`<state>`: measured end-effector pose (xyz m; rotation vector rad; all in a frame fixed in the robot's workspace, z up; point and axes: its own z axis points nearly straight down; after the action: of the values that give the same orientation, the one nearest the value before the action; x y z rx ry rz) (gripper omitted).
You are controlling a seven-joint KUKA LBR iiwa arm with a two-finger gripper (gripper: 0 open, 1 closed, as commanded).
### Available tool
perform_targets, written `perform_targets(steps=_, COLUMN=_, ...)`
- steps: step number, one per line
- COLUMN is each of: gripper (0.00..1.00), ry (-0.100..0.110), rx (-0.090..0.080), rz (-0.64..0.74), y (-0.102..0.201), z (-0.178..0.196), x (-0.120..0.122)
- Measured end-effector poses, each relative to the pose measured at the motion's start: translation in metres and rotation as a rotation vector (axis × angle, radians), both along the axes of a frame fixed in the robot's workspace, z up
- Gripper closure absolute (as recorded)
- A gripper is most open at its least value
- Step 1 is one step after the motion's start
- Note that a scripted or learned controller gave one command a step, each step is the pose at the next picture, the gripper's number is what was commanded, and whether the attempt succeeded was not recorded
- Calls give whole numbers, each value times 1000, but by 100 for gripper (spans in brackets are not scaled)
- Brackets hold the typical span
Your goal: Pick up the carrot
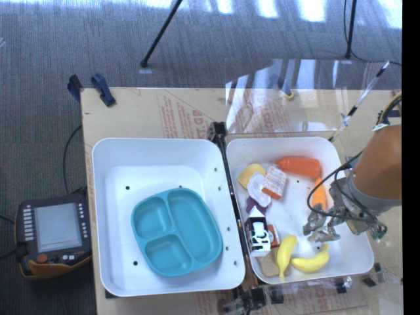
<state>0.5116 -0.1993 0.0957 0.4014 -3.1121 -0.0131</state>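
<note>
The carrot [298,165] is an orange, tapered piece lying flat near the back of the right bin [328,147], its thick end to the right. My gripper [319,229] hangs low over the front right part of that bin, well in front of the carrot and apart from it. Its fingers [309,227] stand open with nothing between them. A smaller orange piece [318,193] lies just behind the gripper, partly covered by the wrist.
Two yellow bananas [286,254] [311,262] lie in front of the gripper. A red-and-white packet [274,182], a yellow piece [249,174] and a black-and-white box [258,235] crowd the bin's left side. A teal divided plate [176,231] sits in the left bin [111,176].
</note>
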Motion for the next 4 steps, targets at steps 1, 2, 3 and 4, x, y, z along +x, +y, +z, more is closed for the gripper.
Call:
perform_targets(steps=1, gripper=100, ry=2, rx=4, rz=3, y=2, z=7, x=1)
perform_targets(steps=2, gripper=100, ry=4, rx=7, rz=6, y=4, z=14, x=2)
perform_targets(steps=3, gripper=100, ry=6, rx=11, rz=8, y=6, z=21, x=3)
perform_targets(steps=4, gripper=100, ry=-5, rx=-1, rz=210, y=-1, z=-11, x=127)
